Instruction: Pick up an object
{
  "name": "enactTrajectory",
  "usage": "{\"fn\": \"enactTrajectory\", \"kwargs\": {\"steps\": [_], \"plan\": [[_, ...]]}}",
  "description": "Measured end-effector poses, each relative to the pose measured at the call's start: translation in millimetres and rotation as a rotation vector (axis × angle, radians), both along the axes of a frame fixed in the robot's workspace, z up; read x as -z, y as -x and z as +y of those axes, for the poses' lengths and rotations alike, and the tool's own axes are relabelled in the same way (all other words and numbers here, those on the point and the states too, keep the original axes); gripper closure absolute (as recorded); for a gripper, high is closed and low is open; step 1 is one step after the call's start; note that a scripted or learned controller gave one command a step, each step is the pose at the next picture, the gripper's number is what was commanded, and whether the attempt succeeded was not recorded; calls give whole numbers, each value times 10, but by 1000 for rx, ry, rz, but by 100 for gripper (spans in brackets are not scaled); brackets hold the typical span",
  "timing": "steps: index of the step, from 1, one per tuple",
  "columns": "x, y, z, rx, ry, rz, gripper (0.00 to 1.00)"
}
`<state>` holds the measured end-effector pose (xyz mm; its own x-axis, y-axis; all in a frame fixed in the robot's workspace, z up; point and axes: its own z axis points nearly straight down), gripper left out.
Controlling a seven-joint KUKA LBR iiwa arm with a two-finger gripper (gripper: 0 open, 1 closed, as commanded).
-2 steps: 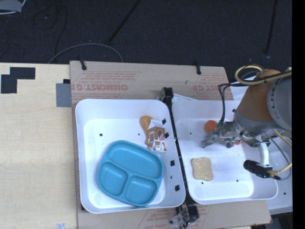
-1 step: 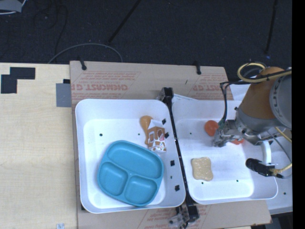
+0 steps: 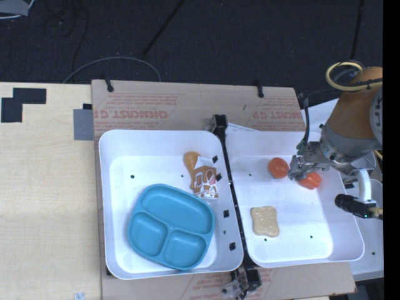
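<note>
The arm comes in from the right and hangs low over the right bin (image 3: 350, 245), its tool (image 3: 300, 169) down near the bin's floor in the far right part. Two small red-orange round things lie there. One, a tomato-like ball (image 3: 278, 167), sits just to the left of the tool, very near it, perhaps touching; from this slant I cannot be sure. The other red piece (image 3: 310, 180) lies just beside the tool on the near-right, partly tucked under the metal of the wrist. So the tool stands between the two, with the clearer ball to its left.

Whether the tool is spread or closed I cannot tell; its tips are a dark tangle against the white, and nothing is plainly caught between them. I would judge that no object is secured yet.

Both red pieces are roundish, so no long axis matters much; the question is only which side the tool shifts to, and either is a short sideways move. A round thing may roll off if nudged.

Nearer the front of the same bin lies a tan slice like toast (image 3: 265, 221), well apart from the tool. The left bin (image 3: 115, 167) holds a blue divided plate (image 3: 170, 226), a small printed packet (image 3: 205, 184) and a brownish piece (image 3: 191, 160).
</note>
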<state>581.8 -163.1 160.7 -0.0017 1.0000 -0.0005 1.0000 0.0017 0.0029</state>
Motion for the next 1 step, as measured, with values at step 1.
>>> {"fn": "enactTrajectory", "kwargs": {"steps": [1], "plan": [[-571, 60, 60, -1, 0, 0, 100]]}}
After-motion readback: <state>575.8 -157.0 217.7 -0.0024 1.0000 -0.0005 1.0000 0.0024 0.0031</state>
